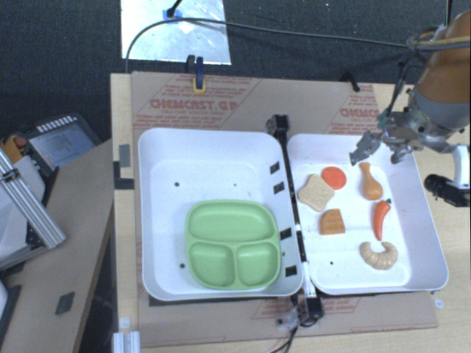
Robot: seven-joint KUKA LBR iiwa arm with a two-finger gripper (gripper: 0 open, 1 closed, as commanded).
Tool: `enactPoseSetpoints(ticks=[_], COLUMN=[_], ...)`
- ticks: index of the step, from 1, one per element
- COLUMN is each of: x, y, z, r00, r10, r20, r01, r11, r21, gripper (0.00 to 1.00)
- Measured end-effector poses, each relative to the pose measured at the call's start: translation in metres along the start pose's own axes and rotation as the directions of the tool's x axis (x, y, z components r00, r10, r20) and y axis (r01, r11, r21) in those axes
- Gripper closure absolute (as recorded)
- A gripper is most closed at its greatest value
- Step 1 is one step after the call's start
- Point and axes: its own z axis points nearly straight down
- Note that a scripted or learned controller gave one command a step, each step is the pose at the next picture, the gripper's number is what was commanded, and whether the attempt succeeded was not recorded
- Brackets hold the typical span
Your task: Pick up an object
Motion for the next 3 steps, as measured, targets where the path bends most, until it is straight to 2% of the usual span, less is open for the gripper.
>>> enactPoseSetpoints(ticks=[1, 2, 3], x=[0.000, 0.002, 0.001], y=[0.002, 0.002, -0.003], z=[-0.006, 0.035, 0.097], r00=[1.000, 1.000, 1.000], r10=[-0.002, -0.001, 0.000], r20=[0.002, 0.002, 0.001], r01=[0.002, 0.001, 0.000], r11=[1.000, 1.000, 1.000], r21=[-0.011, -0.009, -0.006], gripper=[0.00, 0.00, 0.00])
